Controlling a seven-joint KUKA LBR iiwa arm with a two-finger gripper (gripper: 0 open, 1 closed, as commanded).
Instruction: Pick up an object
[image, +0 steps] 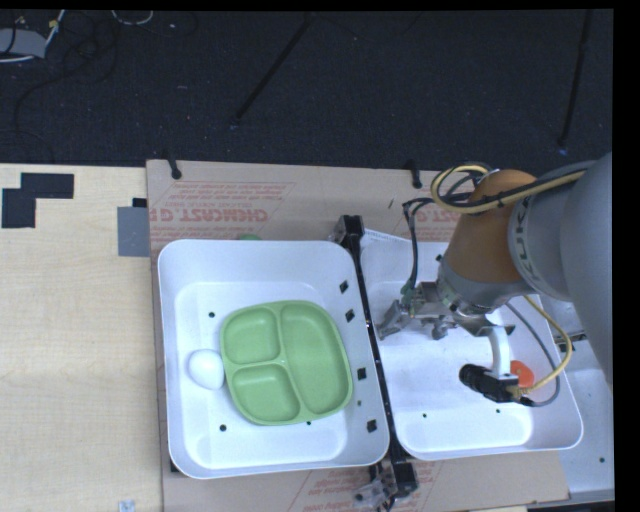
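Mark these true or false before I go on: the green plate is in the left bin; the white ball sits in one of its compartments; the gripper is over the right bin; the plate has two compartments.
1. The green divided plate lies in the left bin. True.
2. The white ball sits in one of the plate's compartments. False: it lies on the bin floor, beside the plate's left edge.
3. The gripper is over the right bin. True.
4. The plate has two compartments. False: it has three, two in the upper half and one in the lower.
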